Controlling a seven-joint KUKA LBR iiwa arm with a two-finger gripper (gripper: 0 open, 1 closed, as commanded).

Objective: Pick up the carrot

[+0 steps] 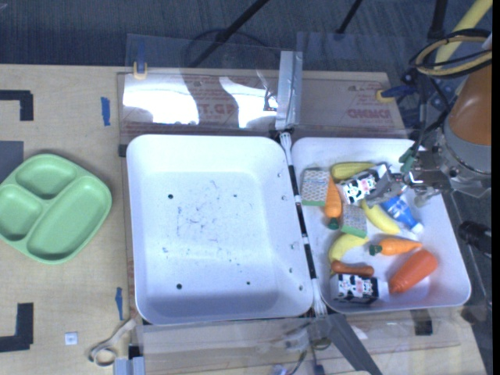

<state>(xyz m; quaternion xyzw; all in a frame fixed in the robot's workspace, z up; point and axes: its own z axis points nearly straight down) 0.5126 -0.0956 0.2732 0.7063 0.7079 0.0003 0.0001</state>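
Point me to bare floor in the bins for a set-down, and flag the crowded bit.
Free: the left bin, bare from wall to wall. Crowded: the right bin, with toys from the yellow banana at the back to the cow-print can at the front; the hand hangs over the blue tube. Small bare strips: its back-left corner and front-right edge beside the large carrot.

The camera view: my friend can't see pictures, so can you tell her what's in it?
A robot arm's claw hangs over the right white bin, which is crowded with toy food: carrots, bananas, and small cow-patterned cartons. The left white bin sits beside it, and a green divided plate lies on the bench to the far left.
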